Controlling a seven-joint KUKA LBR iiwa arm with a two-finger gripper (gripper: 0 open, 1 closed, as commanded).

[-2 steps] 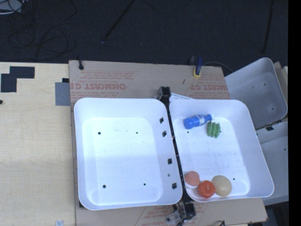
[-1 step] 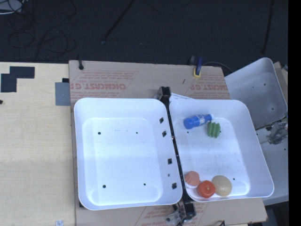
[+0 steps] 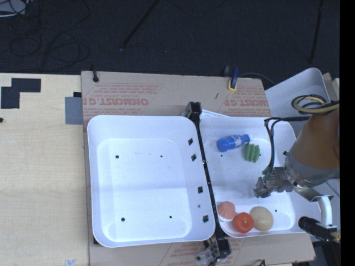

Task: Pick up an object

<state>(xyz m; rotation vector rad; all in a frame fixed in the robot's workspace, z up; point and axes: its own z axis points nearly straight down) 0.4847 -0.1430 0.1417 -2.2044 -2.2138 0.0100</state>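
Nearest us, in the right white bin (image 3: 280, 132), we see 3 round items: a pink ball (image 3: 226, 209), a red tomato-like ball (image 3: 243, 222) and a beige ball (image 3: 262, 218). Above them the pincer (image 3: 265, 188) hangs over bare bin floor; whether it is open or closed, we cannot tell. A blue plastic bottle (image 3: 232, 142) lies farther back.

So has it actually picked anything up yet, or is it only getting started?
Nothing looks picked up yet. The blue bottle, green piece, red ball, beige ball and pinkish piece all lie on the floor of the right bin. In hand: the tool is low inside that bin, over bare floor between the items. Left: closing on one and lifting it.
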